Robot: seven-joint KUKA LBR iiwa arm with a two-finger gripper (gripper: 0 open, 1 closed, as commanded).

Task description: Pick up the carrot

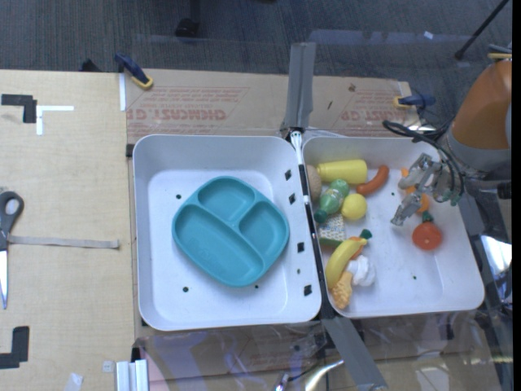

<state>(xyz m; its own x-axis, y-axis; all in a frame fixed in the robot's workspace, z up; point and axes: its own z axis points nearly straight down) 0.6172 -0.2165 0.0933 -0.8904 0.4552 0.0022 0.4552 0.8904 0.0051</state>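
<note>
bench [57, 177]: pale wood, cardboard [203, 104] behind bins | floor [98, 15]: grey carpet | end effector [409, 202]: grip state unclear

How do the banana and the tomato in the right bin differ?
The banana is yellow, long and curved; the tomato is red-orange and round. The banana lies among the toys by the bin's left wall; the tomato sits apart, just below the gripper. Both rest in the right bin.
</note>
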